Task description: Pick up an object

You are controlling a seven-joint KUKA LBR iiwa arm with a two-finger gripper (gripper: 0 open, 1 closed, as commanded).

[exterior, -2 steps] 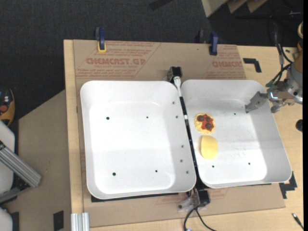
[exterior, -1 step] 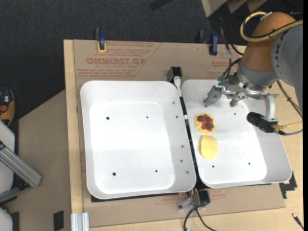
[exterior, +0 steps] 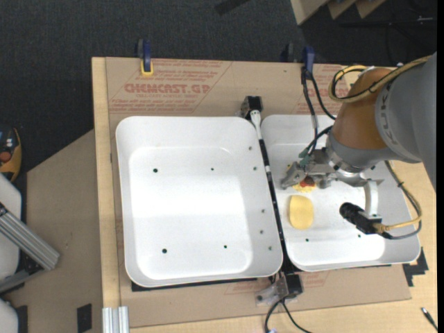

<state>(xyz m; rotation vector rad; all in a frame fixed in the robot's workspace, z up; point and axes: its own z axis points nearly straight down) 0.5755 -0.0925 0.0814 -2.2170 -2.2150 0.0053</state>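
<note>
Reaching in from the right (orange band above the wrist), bending down over the right bin (exterior: 333, 255). Gripper (exterior: 303, 179) hanging low, fingers pinching a small red-and-yellow object (exterior: 304, 183). Lying just below on the bin floor, a pale yellow object (exterior: 301, 212).

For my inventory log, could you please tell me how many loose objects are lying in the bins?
2. A yellow piece lies in the right bin, and a small red object sits just above it, by the gripper. The arm may hide others.
</note>
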